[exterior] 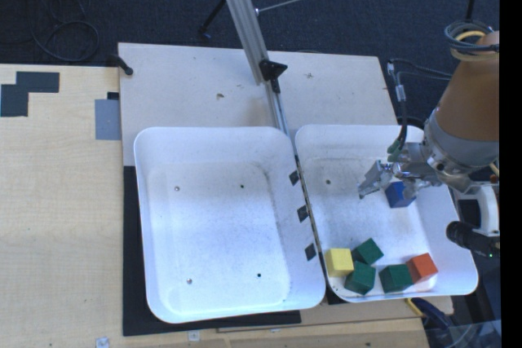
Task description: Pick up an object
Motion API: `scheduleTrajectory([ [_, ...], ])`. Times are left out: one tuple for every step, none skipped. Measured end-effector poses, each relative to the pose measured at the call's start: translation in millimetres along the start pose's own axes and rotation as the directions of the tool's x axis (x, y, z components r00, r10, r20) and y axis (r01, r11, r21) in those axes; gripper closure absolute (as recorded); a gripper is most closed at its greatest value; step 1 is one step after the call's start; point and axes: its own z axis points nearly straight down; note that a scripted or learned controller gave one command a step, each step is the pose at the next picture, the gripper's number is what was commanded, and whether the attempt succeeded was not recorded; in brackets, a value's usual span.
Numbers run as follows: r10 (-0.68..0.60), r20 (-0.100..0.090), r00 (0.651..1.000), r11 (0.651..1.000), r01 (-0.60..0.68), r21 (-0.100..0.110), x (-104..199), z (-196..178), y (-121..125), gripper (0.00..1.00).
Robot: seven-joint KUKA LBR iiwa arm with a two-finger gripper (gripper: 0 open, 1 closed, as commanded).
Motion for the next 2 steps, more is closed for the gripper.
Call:
scheduleTrajectory([
  [-0.002,0.004,1.000,1.000,0.002,-0.004,-84,-31,22,0.00],
  [-0.005,-0.003,1.000,1.000,0.006,0.008,-103,150,20,0.00],
])
